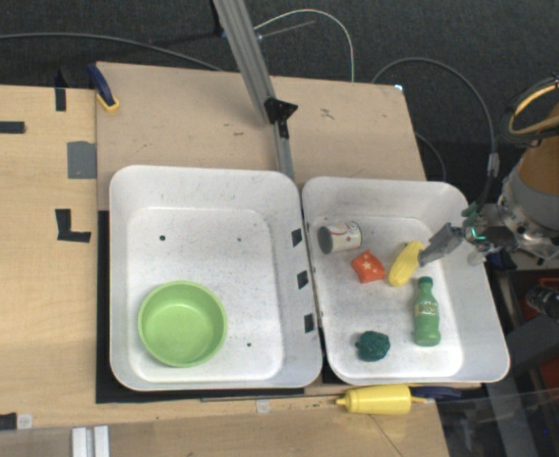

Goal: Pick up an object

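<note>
The yellow object [405, 263] lies in the right bin [479, 346], long axis slanting from lower left to upper right, its upper end toward the tool [443, 244]. Leftmost, a green bowl [182, 324] sits in the left bin [203, 184]. Then come a grey can [339, 237] on its side, an orange piece [369, 268], a dark green lump [372, 345] and a green bottle [426, 312] pointing up the view. Whether the tool is spread, I cannot tell.

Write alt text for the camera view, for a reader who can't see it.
The gripper hovers at the right bin's right rim beside a yellow banana, near an orange piece, small can, green bottle and dark green lump. The left bin holds a green bowl.
</note>
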You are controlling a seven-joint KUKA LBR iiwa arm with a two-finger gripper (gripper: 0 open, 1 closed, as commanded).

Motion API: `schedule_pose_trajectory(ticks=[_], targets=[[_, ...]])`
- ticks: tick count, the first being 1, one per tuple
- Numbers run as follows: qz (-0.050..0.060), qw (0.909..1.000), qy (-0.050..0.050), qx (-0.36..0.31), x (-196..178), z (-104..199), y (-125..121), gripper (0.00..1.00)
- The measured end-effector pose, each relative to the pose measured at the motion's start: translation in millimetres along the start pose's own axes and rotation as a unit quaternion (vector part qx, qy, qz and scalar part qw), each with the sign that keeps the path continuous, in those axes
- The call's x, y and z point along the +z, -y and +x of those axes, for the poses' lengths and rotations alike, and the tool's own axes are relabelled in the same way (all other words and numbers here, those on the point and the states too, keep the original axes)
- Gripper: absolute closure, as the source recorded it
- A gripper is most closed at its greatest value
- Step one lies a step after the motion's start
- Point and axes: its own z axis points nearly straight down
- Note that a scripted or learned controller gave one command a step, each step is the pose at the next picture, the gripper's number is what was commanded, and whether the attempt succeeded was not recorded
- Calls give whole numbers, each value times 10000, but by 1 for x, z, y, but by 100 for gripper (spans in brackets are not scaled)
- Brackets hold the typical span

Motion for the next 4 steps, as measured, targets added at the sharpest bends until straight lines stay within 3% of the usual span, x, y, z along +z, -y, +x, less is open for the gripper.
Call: schedule_pose_trajectory(ticks=[1, 4], targets=[[-3, 10000, 1, 1, 0, 0, 0, 0], [-10, 10000, 12, 5, 140, -6, -6, 0]])
